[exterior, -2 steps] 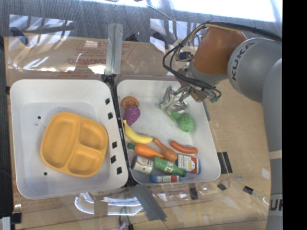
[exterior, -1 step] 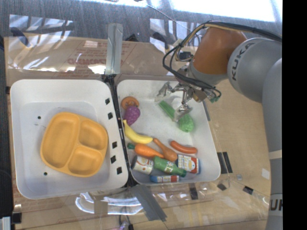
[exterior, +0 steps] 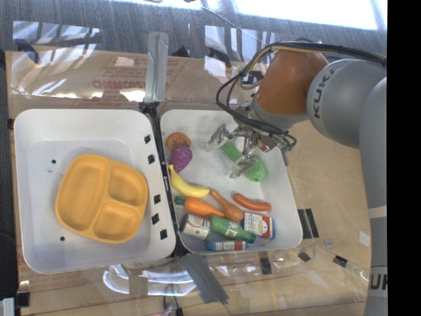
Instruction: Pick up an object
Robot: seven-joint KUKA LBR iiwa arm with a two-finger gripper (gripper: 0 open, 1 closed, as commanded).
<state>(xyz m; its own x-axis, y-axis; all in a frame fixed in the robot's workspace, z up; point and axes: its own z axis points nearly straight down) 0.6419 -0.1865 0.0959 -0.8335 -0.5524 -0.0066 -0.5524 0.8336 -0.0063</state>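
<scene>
Green plastic toy (exterior: 245, 162), elongated with a rounder lump at its lower end, lies in the upper right part of the right white bin (exterior: 284, 196), and from my seat its exact shape is hard to read because the metal two-finger gripper (exterior: 241, 151) sits right over it. I can see the fingers (exterior: 219, 137) spread apart, straddling the green piece, but I cannot tell whether they touch it. Behind the gripper the orange band (exterior: 289, 81) and grey arm (exterior: 348, 104) hide the bin's far right corner, and the arm runs out of view at the right. Further down that bin lie a purple grape-like toy (exterior: 181, 157), a brown round piece (exterior: 177, 140), a yellow banana (exterior: 186, 186), an orange carrot (exterior: 202, 208), a red sausage (exterior: 252, 204) and a green bottle (exterior: 230, 229) across a small carton (exterior: 256, 226), its label unreadable. The left white bin (exterior: 33, 137) holds a yellow divided tray (exterior: 100, 197).
</scene>
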